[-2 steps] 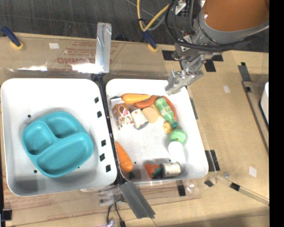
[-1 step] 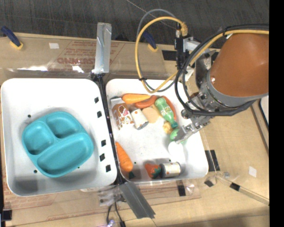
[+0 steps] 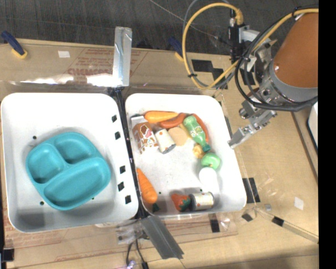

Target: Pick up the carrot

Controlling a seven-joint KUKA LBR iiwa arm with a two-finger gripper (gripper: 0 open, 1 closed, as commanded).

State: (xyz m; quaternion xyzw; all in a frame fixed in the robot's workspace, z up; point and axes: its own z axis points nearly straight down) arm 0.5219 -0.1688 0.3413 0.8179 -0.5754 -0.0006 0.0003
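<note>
Camera view is showing the small orange toy carrot of smooth plastic (image 3: 147, 188) lying in the right shallow white bin (image 3: 228, 144), at its lower left side, with the thin tip pointing up along the left wall and the thick end resting near the front corner. The grey two-finger gripper (image 3: 247, 129) is hanging outside this bin, just beside its right rim, well apart from the carrot. I cannot tell if it is released or clenched; nothing is showing in it.

The carrot is probably light, stiff and a little slippery, so I would take it across the thick middle part, not at the tapered tip. The wall is touching it or almost touching, so one side is leaving little room.

Other things are crowding the bin: an orange long toy (image 3: 160, 116) near the back, which could be mistaken for the carrot, a green plastic bottle (image 3: 195, 129), a green round toy (image 3: 210, 161), and a small can (image 3: 202, 200) at the front. The left bin is holding a turquoise divided plate (image 3: 68, 168). The carrot's lower end is hard to make out against the dark shadow at the rim.
</note>
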